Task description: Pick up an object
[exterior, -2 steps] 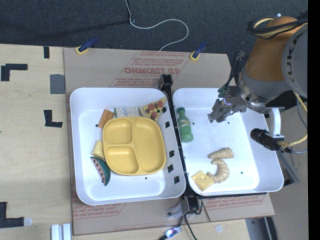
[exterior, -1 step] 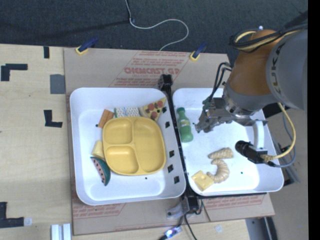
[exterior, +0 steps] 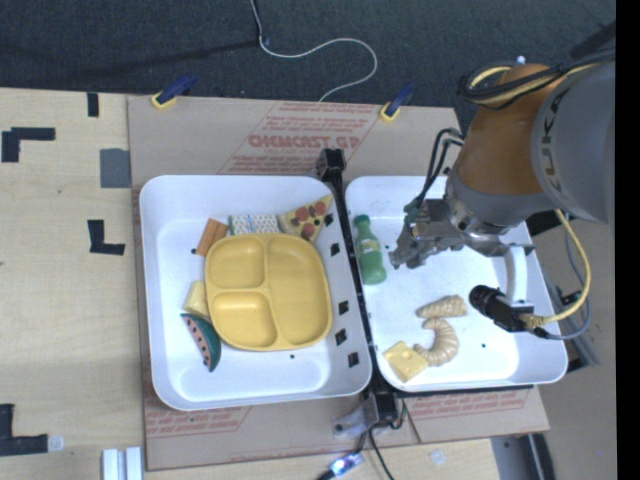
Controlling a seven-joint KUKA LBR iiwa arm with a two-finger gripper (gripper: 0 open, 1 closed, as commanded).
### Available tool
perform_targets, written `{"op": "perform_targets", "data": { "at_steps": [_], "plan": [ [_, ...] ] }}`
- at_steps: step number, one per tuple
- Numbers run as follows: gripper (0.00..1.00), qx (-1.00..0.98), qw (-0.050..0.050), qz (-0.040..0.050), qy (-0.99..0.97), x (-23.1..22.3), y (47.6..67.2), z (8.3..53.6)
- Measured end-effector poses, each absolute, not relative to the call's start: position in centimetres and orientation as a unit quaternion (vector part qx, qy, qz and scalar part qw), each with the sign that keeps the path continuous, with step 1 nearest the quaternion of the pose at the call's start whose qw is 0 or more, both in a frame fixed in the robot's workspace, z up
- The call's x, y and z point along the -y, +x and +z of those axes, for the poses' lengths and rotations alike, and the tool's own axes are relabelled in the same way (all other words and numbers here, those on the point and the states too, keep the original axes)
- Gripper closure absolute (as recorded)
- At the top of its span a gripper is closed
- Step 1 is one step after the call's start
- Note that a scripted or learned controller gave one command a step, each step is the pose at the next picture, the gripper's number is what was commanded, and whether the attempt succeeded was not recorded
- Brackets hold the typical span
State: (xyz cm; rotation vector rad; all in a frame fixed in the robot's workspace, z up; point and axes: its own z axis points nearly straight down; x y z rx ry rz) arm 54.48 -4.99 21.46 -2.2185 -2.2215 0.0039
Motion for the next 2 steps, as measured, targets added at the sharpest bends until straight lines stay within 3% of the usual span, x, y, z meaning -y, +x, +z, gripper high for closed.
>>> {"op": "perform_targets", "data": {
  "at_steps": [2],
  "plan": [
    [1.0,0.708,0.001,0.0001,-0.706,4.31,55.7,22.65]
  ]
}}
